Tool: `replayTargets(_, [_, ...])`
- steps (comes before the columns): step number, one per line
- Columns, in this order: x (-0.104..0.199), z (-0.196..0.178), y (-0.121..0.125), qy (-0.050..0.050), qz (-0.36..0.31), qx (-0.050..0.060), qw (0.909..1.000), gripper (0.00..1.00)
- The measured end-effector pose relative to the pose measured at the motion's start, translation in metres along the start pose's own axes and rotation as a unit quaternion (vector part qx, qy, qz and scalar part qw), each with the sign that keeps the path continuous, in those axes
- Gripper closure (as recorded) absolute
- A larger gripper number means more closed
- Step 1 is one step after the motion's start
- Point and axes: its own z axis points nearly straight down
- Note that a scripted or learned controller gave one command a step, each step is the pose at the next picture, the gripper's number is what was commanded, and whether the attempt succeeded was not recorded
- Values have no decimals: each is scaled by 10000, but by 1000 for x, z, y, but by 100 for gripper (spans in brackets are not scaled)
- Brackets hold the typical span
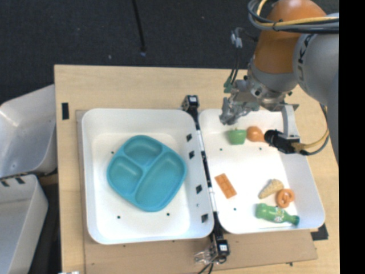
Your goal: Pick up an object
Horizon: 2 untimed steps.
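Hand (232,116) sits over the far-left corner of the right bin (296,170), pointing down. Can't tell whether it's apart or together from this angle; nothing visibly held.

Key relation: the small green piece (236,136) lies just below the hand in the view, i.e. slightly toward the near side of the bin and almost straight under it. Looks roughly blocky, no clear long axis. The small orange ball (255,133) is touching or nearly touching it on the right, so a grasp on the green piece risks nudging the ball. My read: green piece is the likely target, needing only a short drop plus a small shift toward the near edge.

Other candidates are well apart, toward the near side of the same bin:
- orange bar (225,185), long axis running diagonally, near the divider
- tan cone (271,188)
- orange ring (285,197), just beside the cone
- green bottle (276,214), lying flat, long axis roughly along the near wall

Count: right bin 6 items, one of each. Left bin (94,221) has 1 blue divided plate (147,173), three compartments. Two bins on the bench (131,76), one arm.
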Motion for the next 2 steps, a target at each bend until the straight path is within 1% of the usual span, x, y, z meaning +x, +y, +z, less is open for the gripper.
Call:
replayTargets(1, [60,-1,-1,5,-8,4,10000,100])
replayTargets(2, [115,2,-16,3,-6,0,10000,100])
